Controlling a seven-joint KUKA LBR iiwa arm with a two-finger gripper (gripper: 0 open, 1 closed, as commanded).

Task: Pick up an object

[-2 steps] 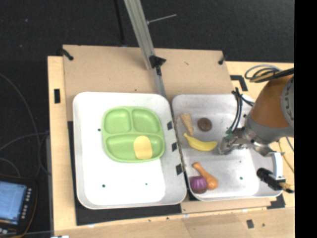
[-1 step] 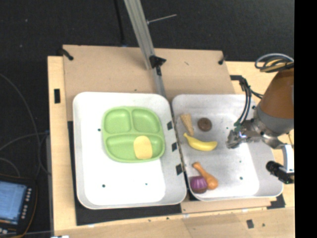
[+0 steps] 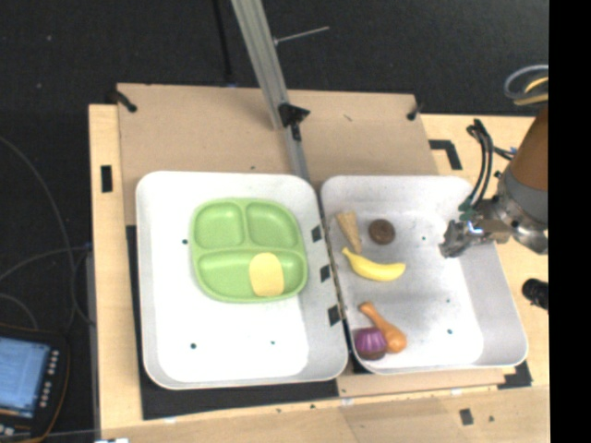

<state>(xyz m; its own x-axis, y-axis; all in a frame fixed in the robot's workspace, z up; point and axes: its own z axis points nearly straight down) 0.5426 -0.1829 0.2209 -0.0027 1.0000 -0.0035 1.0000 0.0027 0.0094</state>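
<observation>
My gripper (image 3: 454, 240) looks like grey metal, a little shiny. Both white bins (image 3: 166, 275) (image 3: 480, 312) look like smooth plastic; the right one is speckled with dark marks. The green tray (image 3: 222, 229) is smooth plastic with a soft shine. The banana (image 3: 374, 267) looks like glossy plastic, and so do the yellow block (image 3: 267, 273) and the purple piece (image 3: 369, 342). The bench (image 3: 185, 127) looks like matt, pale wood. The pole (image 3: 263, 53) is dull metal.

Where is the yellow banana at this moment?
The yellow plastic banana lies in the right white bin, near its left wall, just below the round brown piece.
</observation>
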